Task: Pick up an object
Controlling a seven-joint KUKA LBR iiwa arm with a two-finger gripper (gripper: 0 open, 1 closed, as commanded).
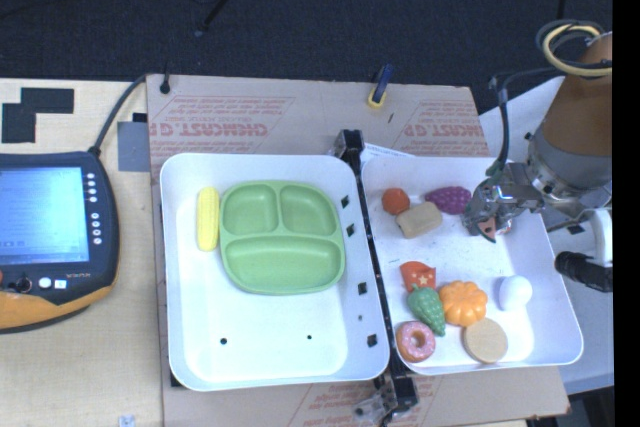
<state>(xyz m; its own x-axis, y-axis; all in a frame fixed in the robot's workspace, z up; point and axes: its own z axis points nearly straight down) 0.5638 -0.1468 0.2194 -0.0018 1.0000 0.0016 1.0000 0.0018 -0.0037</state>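
Gripper [488, 213] is sitting low over the right bin [565, 340] near its far right side, and honestly I can't tell how it's set from up here. Nothing visibly in it. Closest stuff is the purple grapes [449, 199] just left of it, then the tan block [419, 219] and orange-red ball [395, 201]. White egg [514, 292] sits nearer me.

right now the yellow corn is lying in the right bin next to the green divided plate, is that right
Not quite: the camera view shows the yellow corn in the left bin, not the right one. It does lie next to the green divided plate, along its left side.
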